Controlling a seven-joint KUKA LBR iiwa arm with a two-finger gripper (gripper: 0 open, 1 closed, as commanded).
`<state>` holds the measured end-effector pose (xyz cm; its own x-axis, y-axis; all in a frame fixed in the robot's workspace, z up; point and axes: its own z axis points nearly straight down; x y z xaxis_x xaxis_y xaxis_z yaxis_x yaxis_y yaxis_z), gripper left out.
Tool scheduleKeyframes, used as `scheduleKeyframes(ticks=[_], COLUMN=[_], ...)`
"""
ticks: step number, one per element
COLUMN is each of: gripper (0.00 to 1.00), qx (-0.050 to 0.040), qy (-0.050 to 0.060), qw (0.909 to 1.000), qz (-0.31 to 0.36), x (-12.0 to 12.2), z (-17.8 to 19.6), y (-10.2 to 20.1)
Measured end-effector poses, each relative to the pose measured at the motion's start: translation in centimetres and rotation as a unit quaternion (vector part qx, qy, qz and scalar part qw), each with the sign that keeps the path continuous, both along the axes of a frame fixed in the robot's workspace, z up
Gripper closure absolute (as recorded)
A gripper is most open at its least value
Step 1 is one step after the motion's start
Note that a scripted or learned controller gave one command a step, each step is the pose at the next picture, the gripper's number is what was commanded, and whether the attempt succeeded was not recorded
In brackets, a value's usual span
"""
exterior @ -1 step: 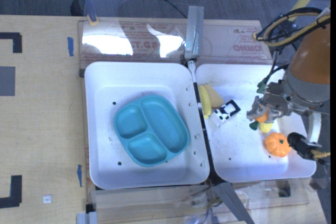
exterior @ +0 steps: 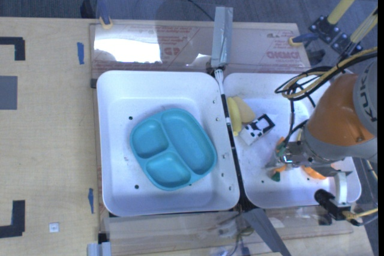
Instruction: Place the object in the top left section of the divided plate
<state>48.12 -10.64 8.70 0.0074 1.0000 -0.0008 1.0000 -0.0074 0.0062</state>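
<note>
Pale wood tabletop (exterior: 48, 129), two white bins side by side. Left bin (exterior: 111, 129) holding the blue divided plate (exterior: 174, 148), slightly turned, its top left section (exterior: 149, 138) bare. Right bin (exterior: 255, 189) holding a yellow piece (exterior: 239, 114) and a black-and-white piece (exterior: 258, 128) near the divider. Claw (exterior: 287, 156) low over a small orange-and-green piece (exterior: 277, 174), probably the object to pick; wide or narrow, cannot tell, hidden under the wrist. To do it well: centre squarely on that piece, confirm a firm hold, lift clear of the rims, cross the divider, lower over the small upper-left well, not the large one, then release gently.
</note>
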Motion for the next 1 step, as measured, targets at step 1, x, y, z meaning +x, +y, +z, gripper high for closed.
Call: scheduleKeyframes(ticks=[1], gripper=[1.0], qx=[-0.0014], qy=[0.001], qw=[0.9954], qz=[-0.096], x=[-0.14], z=[-0.12], y=[-8.84])
